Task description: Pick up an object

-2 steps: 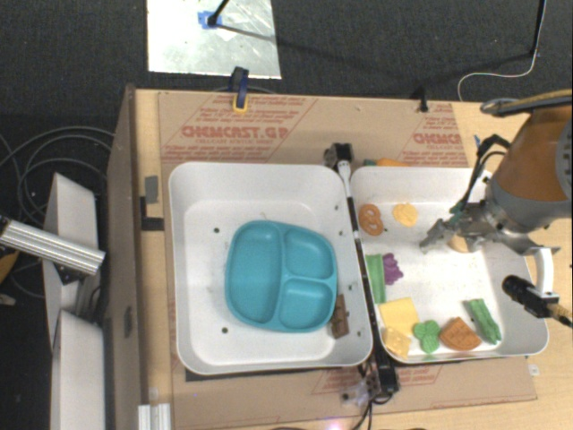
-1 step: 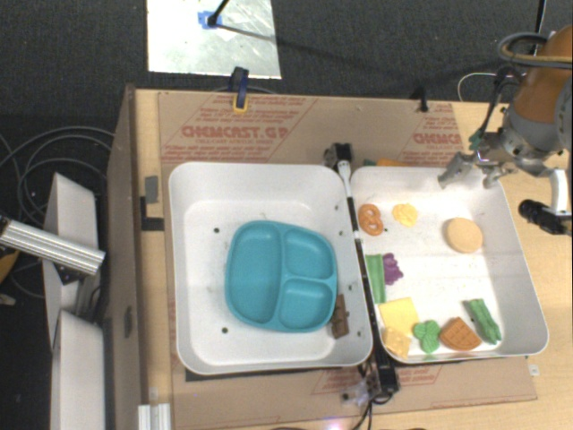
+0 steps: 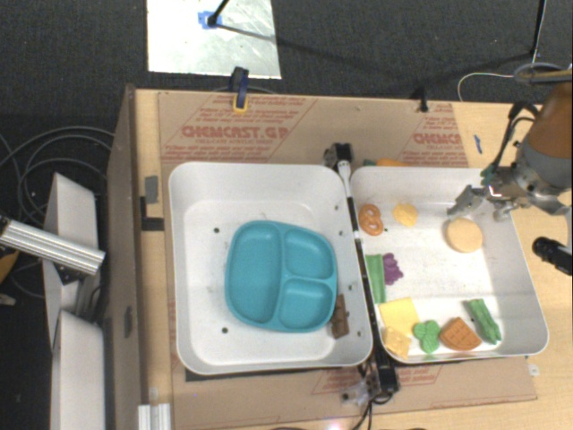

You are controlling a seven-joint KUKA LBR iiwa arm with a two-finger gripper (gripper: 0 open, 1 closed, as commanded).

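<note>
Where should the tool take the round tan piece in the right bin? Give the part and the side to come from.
Take the round tan piece across its outer edge, from straight above. It lies flat with bare bin floor all around, so fingers could probably drop on opposite sides.

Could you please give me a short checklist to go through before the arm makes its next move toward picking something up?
1. Gripper placed over the right bin: ok, it hangs near the bin's far right corner.
2. Candidate nearby: ok, the round tan piece lies just below the gripper in the view, apart from other items.
3. Anything held already: cannot tell, the fingertips are too small and blurred.
4. Clutter around the target: ok, the pretzel and small yellow piece lie well off to its left.
5. Left bin: ok, the blue divided plate sits inside it, away from the arm.
</note>
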